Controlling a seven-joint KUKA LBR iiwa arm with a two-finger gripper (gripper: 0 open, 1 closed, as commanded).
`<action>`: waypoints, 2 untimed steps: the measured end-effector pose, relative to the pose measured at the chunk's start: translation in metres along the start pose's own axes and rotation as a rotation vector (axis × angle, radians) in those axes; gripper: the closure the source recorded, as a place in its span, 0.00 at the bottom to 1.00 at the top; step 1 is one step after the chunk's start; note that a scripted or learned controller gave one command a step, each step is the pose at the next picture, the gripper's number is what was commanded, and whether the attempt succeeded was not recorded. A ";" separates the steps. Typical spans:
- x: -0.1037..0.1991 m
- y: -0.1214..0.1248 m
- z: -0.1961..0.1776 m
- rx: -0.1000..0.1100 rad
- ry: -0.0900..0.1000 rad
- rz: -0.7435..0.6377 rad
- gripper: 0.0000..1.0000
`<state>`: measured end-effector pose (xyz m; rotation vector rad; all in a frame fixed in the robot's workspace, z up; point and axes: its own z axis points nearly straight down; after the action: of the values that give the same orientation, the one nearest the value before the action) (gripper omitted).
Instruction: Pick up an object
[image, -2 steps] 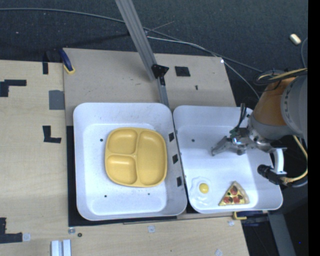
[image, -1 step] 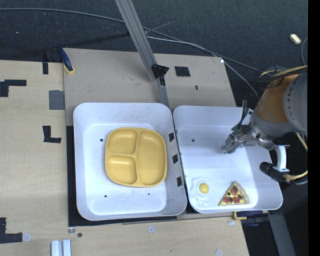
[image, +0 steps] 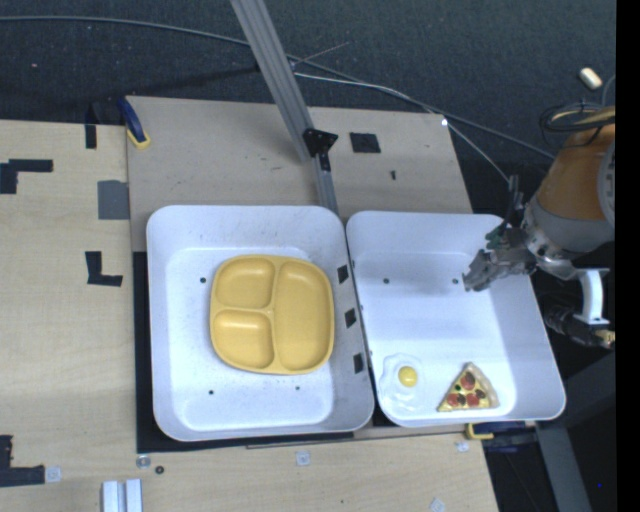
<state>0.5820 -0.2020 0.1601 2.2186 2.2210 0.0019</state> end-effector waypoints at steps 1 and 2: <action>0.002 0.001 -0.063 -0.001 0.000 -0.001 1.00; 0.002 0.002 -0.111 -0.002 0.000 -0.001 1.00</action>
<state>0.5838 -0.1996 0.2707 2.2166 2.2211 0.0031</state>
